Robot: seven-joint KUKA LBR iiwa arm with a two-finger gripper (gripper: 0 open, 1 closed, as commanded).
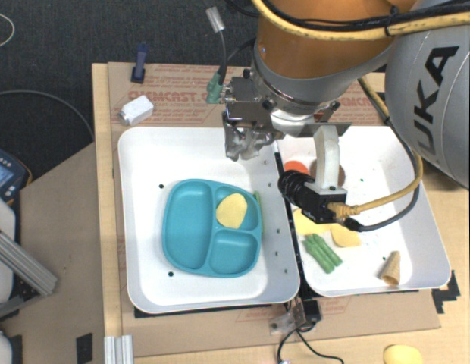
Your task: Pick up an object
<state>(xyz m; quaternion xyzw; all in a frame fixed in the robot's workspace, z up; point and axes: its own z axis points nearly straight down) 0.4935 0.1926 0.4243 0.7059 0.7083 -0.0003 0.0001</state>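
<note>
Camera view: hand (246, 142) sits over the left bin's (136, 203) far corner, can't tell if it's open, so center it over the yellow piece (232, 211) in the teal tray (191, 233) first.

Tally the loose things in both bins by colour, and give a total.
Blue: 1, the divided plate
Yellow: 2, the piece on the plate and the partly hidden piece in the right bin
Green: 1, the pod
Orange: 1, the mostly hidden item
Tan: 1, the cone
Total: 6
</note>
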